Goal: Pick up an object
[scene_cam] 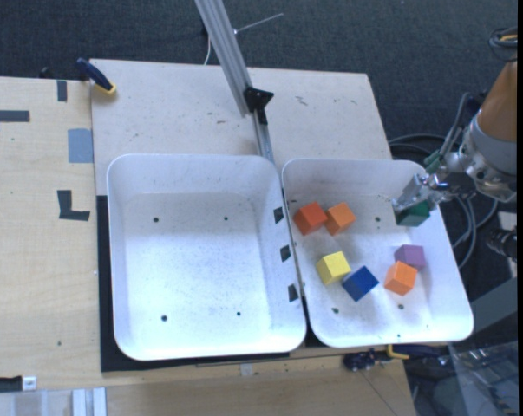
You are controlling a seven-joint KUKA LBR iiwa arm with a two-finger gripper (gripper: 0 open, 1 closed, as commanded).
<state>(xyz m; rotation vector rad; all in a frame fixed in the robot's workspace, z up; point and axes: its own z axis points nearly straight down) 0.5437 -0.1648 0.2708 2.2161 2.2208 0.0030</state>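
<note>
Reaching in from the right over the far right edge of the right bin [469,319], with the gripper [415,201] closing narrowly on a dark green block [414,214] and holding it between the fingers, just above the bin's upper right rim. Lying lower in the same bin: two orange blocks [310,217] and [340,218] touching side by side near the left wall, a yellow block [333,267] just beside a blue block [360,282] toward the middle, and a purple block [409,255] sitting right against a third orange block [401,277] nearer the right wall. Standing to the left, touching the right bin along its side, the left bin [122,232]. Slanting down from the top toward the seam between the bins, a grey metal rail [222,37]. Resting on the bench near the upper left, a blue and yellow clamp [96,76].
</note>
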